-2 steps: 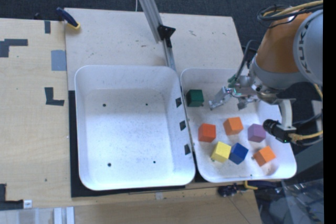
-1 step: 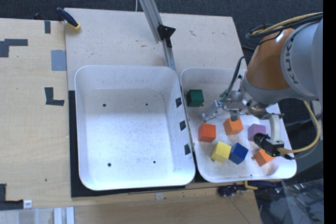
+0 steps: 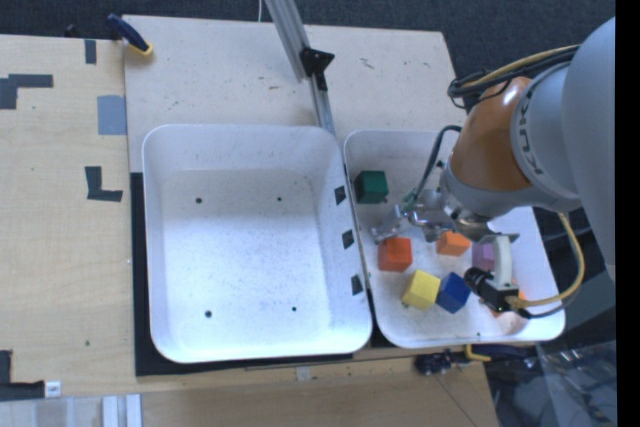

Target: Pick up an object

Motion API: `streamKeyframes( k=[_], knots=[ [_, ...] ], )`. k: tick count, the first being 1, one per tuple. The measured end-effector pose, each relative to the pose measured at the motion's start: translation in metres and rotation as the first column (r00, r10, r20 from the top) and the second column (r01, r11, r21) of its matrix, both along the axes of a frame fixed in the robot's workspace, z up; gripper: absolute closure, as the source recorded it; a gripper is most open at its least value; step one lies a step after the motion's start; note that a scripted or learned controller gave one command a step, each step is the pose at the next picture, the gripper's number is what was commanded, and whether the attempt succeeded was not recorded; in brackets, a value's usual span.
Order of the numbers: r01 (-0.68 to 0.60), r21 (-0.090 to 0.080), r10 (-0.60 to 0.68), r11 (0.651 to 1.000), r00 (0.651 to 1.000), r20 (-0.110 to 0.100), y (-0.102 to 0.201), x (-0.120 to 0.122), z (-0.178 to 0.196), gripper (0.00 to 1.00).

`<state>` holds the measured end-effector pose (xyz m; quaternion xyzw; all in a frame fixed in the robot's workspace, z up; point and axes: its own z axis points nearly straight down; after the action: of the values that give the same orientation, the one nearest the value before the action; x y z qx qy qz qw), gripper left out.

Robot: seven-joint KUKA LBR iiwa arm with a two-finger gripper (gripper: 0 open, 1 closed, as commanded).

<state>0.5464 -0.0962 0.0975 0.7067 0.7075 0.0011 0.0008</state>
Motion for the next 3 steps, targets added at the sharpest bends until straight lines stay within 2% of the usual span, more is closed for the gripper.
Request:
streamKeyframes(
  k=[1, 3],
  knots=[
    [-0.002, 0.001, 0.002, 1.0, 1.0, -0.001, 0.0, 0.0, 0.011, 1.0],
    [0.0, -0.001, 0.0, 1.0, 1.0, 0.001, -0.004, 0.015, 0.112, 1.0]
  ],
)
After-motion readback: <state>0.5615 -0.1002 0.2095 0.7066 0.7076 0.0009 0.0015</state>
